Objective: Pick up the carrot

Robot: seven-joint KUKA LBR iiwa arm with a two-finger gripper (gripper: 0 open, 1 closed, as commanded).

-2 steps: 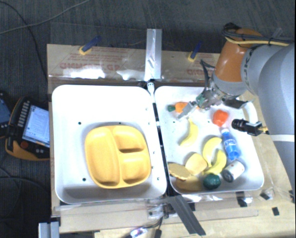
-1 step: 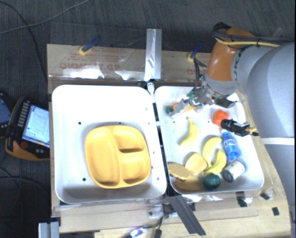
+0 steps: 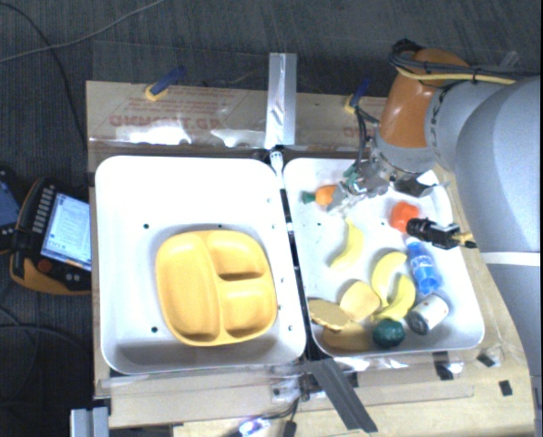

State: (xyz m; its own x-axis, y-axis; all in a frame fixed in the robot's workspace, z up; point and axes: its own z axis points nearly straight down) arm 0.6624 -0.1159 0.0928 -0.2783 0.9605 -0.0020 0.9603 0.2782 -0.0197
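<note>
**Gripper low beside the carrot in the right bin's far corner**

Where the bench edge lies nearest, the right bin (image 3: 472,335) holds a crowd of items along its near wall: a dark green round thing (image 3: 389,333), a small grey can (image 3: 428,314) lying on its side, and a flat tan piece (image 3: 327,312) against the divider. Just beyond them sit pale yellow slices (image 3: 360,298) and a banana (image 3: 394,280), with a blue bottle (image 3: 423,267) beside it and a smaller curved yellow piece (image 3: 347,244) nearer the middle. In the left bin (image 3: 126,244) a yellow divided tray (image 3: 217,285) rests flat, well apart from everything else.

Farther back in the right bin, an orange-red round thing (image 3: 404,215) lies near the right wall. The carrot (image 3: 325,195), small and orange, sits near the far left corner of that bin, close to the divider. The gripper (image 3: 353,189) hangs just to its right, very near it; whether its fingers are spread or closed cannot be told, and the carrot is not seen between them. Behind it rises the grey arm (image 3: 490,153) with its orange band (image 3: 406,107).
</note>
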